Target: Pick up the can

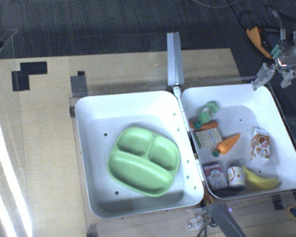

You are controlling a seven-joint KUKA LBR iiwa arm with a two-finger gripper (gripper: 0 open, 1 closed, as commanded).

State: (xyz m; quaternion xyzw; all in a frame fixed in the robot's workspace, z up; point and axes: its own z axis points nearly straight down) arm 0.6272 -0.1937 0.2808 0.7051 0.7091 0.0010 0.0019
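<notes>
Left bin (88,148): one green divided tray (144,160), sitting diagonally mid-bin. Right bin (283,127): green toy (206,111) at the back by the divider, patterned packet (208,137), carrot (228,143), snack pouch (260,147), banana (260,179), small dark box (215,175). Can (235,176) lies at the front, between box and banana. Labels too blurred to read. Gripper (277,70) hovers above the right bin's back right corner, holding nothing; fingers' spread: cannot tell.
</notes>
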